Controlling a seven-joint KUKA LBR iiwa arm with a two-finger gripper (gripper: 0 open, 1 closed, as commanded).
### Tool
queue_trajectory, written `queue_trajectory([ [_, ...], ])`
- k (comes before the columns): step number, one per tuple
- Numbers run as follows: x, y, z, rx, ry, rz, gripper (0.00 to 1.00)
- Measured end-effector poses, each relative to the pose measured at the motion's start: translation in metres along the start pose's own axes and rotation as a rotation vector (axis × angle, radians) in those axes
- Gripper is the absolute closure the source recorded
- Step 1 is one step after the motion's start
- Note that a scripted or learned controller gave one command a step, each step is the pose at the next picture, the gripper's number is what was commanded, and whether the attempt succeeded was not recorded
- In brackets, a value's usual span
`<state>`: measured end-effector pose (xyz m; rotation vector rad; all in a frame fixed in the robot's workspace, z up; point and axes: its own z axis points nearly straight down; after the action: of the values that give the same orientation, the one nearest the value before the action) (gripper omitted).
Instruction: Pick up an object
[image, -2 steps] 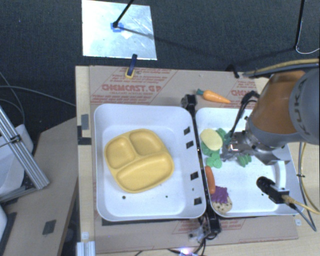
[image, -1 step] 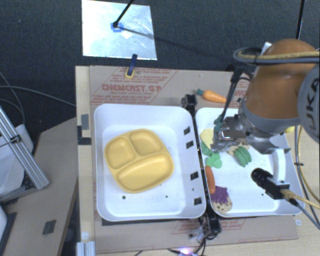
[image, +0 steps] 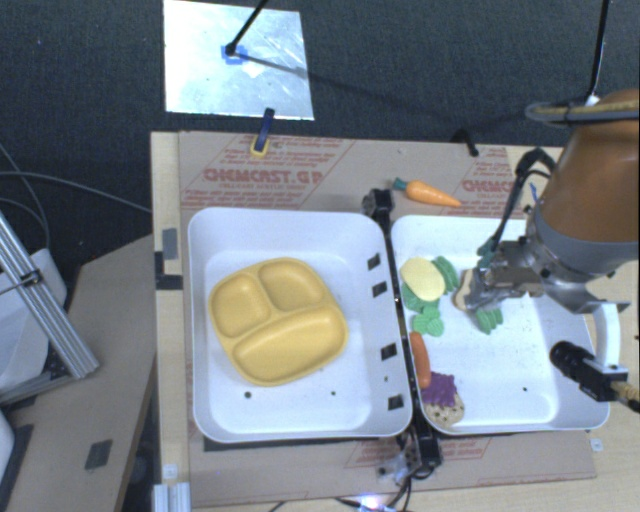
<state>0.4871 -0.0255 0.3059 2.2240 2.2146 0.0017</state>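
Observation:
My gripper (image: 484, 300) hangs low over the middle of the right bin (image: 520, 385), right above a green leafy toy (image: 489, 319) and a tan piece beside it. Left of it lie a yellow toy (image: 422, 279) with a green leaf (image: 445, 272), a green piece (image: 429, 321), a small orange carrot (image: 420, 358) and a purple and tan toy (image: 442, 393). The arm's wrist hides how the fingers stand.
The left bin (image: 215, 400) bears a yellow divided plate (image: 277, 318). An orange carrot (image: 427, 193) lies on the board behind the right bin. A row of black clips (image: 384, 290) runs along the seam between the bins.

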Motion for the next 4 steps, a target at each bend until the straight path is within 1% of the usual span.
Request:
queue_trajectory([
  [1, 0.033, 0.009, 0.058, 0.007, 0.002, -0.010, 1.00],
  [2, 0.082, 0.000, -0.042, -0.009, 0.006, -0.015, 1.00],
  [3, 0.138, 0.000, -0.131, -0.009, 0.006, -0.015, 1.00],
  [4, 0.194, 0.017, -0.083, 0.005, 0.002, -0.013, 1.00],
])
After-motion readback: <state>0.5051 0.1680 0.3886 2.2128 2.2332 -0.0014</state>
